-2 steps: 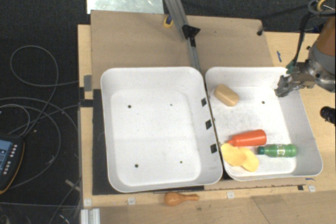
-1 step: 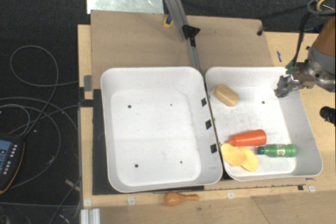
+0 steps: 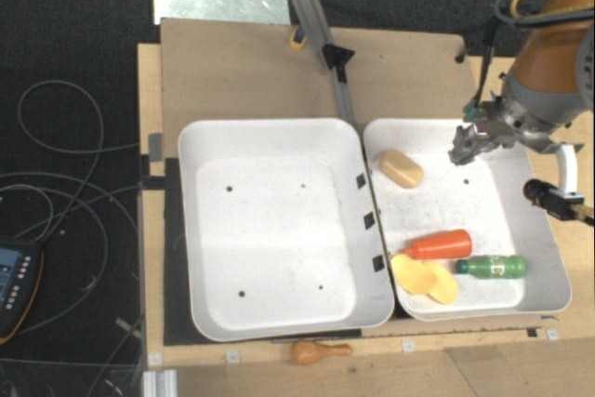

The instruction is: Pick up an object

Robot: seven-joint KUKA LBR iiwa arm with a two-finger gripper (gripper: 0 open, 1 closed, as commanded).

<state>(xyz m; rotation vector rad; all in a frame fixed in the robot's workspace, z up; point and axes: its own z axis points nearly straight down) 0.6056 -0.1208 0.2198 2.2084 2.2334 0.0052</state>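
The pincer [image 3: 465, 148] is hanging over the far part of the right bin [image 3: 544, 288], at the end of the grey arm [image 3: 548, 74] with the orange band. It is small and dark from up here, so nobody can tell if it is released or clenched. Nothing is showing in it, so it is not carrying anything.

The closest thing to the pincer is the tan block [image 3: 402, 168], lying near the bin's left wall. It is sitting by itself with bare white floor around it, so it looks like the easiest thing to pick. The pincer is waiting up and to the right of it, apart from it, maybe getting ready to go down.

Farther off, at the near end of the same bin, three things are lying close together. The orange carrot [image 3: 438, 245] is lying on its side. The yellow piece [image 3: 425, 278] is sitting just under it, and they look like they are touching. The green bottle [image 3: 491, 268] is lying on its side just beside them. These are bunched up, so grabbing one could be harder.

The left bin [image 3: 200, 144] is sitting right next to the right one, with black clips joining them. A little orange toy [image 3: 320, 350] is lying on the bench in front of the bins, out of the way.
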